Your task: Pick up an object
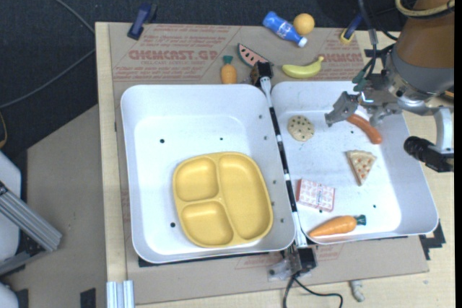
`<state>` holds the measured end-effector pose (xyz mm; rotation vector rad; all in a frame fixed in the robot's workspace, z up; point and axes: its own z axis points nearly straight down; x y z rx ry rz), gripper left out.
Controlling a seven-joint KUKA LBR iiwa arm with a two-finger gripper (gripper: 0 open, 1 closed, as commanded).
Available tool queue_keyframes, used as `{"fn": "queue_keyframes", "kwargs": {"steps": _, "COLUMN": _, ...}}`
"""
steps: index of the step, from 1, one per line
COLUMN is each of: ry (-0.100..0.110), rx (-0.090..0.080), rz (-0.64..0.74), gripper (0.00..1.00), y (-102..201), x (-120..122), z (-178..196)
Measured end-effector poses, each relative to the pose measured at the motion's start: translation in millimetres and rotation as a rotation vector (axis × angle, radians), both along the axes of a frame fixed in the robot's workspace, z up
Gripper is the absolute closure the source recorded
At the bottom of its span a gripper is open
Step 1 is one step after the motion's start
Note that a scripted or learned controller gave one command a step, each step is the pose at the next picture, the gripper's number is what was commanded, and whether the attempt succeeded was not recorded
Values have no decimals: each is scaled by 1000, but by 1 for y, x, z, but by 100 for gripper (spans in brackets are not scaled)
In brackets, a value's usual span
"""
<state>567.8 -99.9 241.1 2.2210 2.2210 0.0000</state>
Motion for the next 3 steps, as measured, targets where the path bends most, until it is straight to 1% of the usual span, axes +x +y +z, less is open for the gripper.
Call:
{"fn": "queue_keyframes", "kwargs": {"steps": 1, "ry": 4, "rx": 1, "rz": -1, "gripper": 0, "y": -76, "x": 18, "z": -68}}
{"fn": "queue_keyframes", "kwargs": {"steps": 2, "ry": 1, "rx": 0, "rz": -1, "gripper": 0, "y": -100, "x": -23, "z": -157}}
{"fn": "queue_keyframes", "kwargs": {"steps": 3, "ry": 2, "rx": 2, "rz": 0, "gripper": 0, "y": -75, "x": -30, "z": -157}}
